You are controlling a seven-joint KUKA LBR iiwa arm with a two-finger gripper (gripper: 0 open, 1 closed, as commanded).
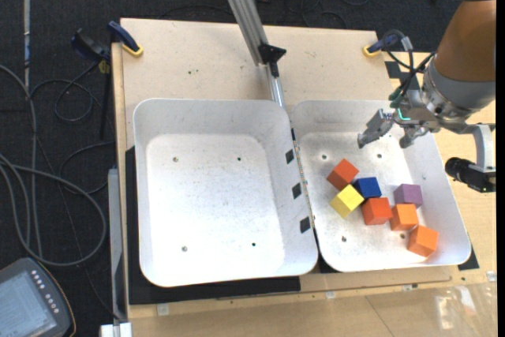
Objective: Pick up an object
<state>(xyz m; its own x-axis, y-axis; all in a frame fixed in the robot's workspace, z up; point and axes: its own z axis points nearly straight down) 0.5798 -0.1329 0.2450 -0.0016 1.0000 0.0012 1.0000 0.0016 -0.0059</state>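
target: orange-red block [343, 172], nearest me, right bin [442, 177]
handling: looks light, rigid; pinch flat opposite sides
my gripper [390, 130]: jaws apart, empty

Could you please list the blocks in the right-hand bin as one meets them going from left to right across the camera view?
Yellow block → blue block → purple block → lowest orange block. The other three orange blocks overlap these in left-right position, so I leave them out.
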